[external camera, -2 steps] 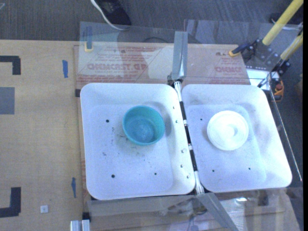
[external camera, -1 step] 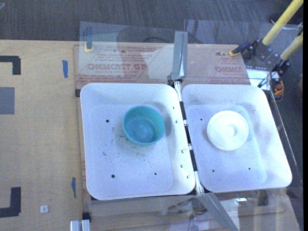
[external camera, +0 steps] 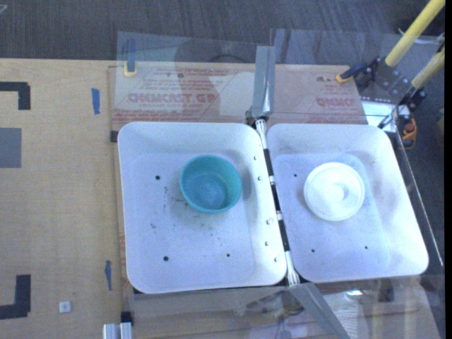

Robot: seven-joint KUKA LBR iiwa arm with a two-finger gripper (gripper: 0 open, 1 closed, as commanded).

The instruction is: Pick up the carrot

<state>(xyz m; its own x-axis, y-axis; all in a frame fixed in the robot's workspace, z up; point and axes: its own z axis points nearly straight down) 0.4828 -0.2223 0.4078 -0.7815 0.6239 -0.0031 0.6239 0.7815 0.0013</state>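
Gripper state: can't tell from this view. Carrot position: can't tell either.

What I do see, working outward:
- Right bin (external camera: 395,253): one white round dish (external camera: 334,191), sitting flat a bit above the bin's centre, well clear of all walls. White on white, so I can't tell whether it's a lid or a shallow dish.
- Left bin (external camera: 141,260): one teal bowl (external camera: 210,183), upright, mouth up, in the upper-middle of the floor, nearer the wall shared with the right bin. Dark specks and scuffs on the floor around and below it.
- The bins sit side by side, rims touching along the centre seam.
- Behind them: a brown board with red lettering (external camera: 173,94) under a clear sheet, and a grey metal strip (external camera: 263,83) standing in line with the seam. Small yellow clip (external camera: 129,69) at the sheet's top-left corner.
- Worktop (external camera: 56,210) is tan wood, with black corner marks (external camera: 21,94) and two bits of blue tape (external camera: 95,101) left of the bins.
- Yellow rods (external camera: 417,27) slant in at the top right, over grey carpet (external camera: 212,13).
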